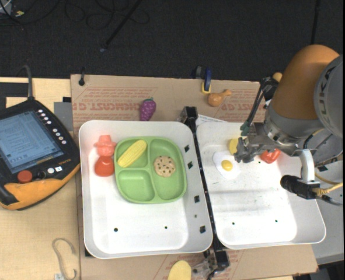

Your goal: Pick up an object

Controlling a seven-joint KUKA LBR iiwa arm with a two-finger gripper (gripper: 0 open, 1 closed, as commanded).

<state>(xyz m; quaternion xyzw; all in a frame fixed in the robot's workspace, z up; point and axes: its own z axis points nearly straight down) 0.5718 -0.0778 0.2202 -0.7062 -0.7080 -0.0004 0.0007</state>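
We see the end effector [244,150] low in the right bin [265,226], at its far end, dark fingers pointing toward the fried egg toy [225,164] just beside it; we cannot tell how far apart they are, and nothing visibly sits between them. A red piece [271,155] and a small yellow bit [233,144] lie close under the wrist (partly hidden). We judge the egg the likely target since it lies flat and isolated. The left bin [102,226] holds a green tray [143,188] with corn [131,152] and cookie [164,165], plus a red figure [104,155] beside it, well apart from the arm.
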